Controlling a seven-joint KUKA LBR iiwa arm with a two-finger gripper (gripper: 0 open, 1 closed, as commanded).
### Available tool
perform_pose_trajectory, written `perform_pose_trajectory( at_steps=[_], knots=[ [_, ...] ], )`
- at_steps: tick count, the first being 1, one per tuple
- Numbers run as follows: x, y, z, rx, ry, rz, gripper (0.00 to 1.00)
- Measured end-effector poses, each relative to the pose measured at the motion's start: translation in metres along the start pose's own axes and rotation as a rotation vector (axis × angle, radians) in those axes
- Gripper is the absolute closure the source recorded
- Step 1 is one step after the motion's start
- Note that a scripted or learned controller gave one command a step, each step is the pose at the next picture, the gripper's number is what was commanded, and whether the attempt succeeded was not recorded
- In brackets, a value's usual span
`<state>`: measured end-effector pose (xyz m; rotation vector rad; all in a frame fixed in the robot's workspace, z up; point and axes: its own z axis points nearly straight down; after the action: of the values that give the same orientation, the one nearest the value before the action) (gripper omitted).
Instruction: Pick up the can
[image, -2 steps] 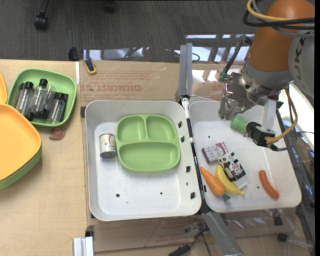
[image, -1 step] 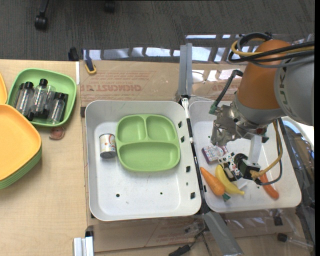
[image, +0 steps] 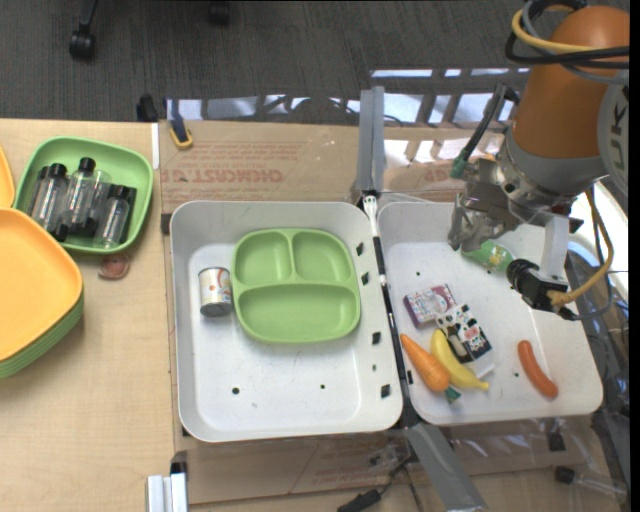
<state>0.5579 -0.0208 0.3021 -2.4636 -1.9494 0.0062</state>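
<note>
Nearest, at the lower right of the frame, a carrot, a banana and a sausage lay in the right bin. Further up, left of centre, the can lay on its side in the left bin, just beside the green divided plate and close to the bin's left wall. It looked light, rigid and smooth, apt to roll; gripping across its round body seemed best. Open floor lay below it; plate and wall crowded its sides. Farthest, upper right, the claw hung over the right bin; whether it was open I cannot tell.
</note>
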Motion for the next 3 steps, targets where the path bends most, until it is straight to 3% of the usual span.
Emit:
perform_pose_trajectory(
  at_steps=[1, 2, 3],
  knots=[
    [0.031, 0.003, 0.112, 0.002, 0.001, -0.122, 1.00],
    [-0.040, -0.017, 0.112, 0.003, 0.001, 0.174, 1.00],
    [-0.009, 0.060, 0.112, 0.001, 0.000, 0.067, 1.00]
  ],
)
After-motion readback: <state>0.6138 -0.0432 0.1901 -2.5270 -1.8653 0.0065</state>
